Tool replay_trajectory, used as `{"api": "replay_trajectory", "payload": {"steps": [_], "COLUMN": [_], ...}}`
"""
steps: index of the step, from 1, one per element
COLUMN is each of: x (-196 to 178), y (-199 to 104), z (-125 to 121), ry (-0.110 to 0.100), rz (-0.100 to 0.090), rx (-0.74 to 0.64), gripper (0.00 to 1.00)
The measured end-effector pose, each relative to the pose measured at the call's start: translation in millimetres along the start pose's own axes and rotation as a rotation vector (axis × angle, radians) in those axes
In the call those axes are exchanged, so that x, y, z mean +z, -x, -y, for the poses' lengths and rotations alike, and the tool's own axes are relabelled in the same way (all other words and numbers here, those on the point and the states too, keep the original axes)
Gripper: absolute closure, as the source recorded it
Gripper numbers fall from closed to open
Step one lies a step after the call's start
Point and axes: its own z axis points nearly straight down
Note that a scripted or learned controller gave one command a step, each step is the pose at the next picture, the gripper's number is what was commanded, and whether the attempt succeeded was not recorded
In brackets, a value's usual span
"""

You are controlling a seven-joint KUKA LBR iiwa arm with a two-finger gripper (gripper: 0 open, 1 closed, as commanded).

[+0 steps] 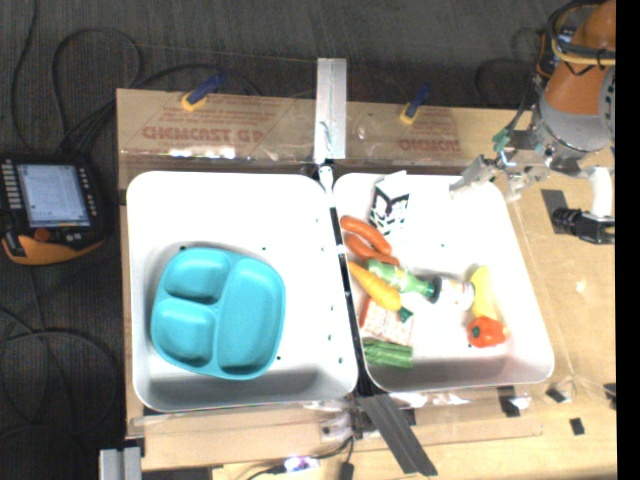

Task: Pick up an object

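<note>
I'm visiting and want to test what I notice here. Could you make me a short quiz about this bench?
1. True or false: the turquoise tray lies in the left bin.
2. Which lies nearest the right bin's right wall? A) carrot B) banana C) white card
3. Fill in: the gripper sits over the right bin's ____ corner, far or near.

Key: 1 true; 2 B; 3 far, at its upper right in the camera view.
</note>
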Motion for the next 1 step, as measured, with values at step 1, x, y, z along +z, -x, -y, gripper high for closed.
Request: {"api": "replay_trajectory", "payload": {"steps": [1], "x": [123.9], "y": [-59.6], "z": [8.6], "ry": [0.004], "rz": [0.006], "rx": [-0.032], "gripper": [0.0]}}
